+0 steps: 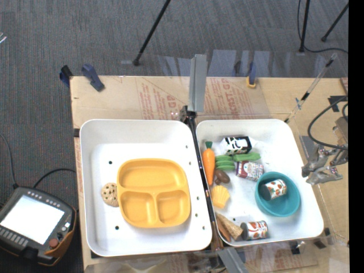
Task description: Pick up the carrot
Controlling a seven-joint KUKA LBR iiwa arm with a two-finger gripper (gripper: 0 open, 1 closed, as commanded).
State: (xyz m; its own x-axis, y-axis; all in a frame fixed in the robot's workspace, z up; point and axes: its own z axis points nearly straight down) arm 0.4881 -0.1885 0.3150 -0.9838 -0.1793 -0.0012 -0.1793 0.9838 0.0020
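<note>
Carrot point(209, 164) lies in the right bin point(284, 131), hard against its left wall, long axis running up-down in the frame, green top toward the far end. Crowded spot — green beans point(226, 162) and a small brown piece point(221, 177) touch or nearly touch its right flank, a yellow ridged piece point(220, 196) sits just below its tip. Farther right: a cow-patterned item point(237, 145), a small can point(249, 170), a teal bowl point(278, 195) holding another can. Left bin point(91, 152) carries a yellow divided tray point(153, 192) and a cookie point(109, 194). Tool: cannot tell its state from this view. Judged step: the approach has not begun — carrot untouched. Next move likely calls for descending over the carrot's middle with fingers spanning its narrow width, minding the bin wall on one side and the beans on the other.
</note>
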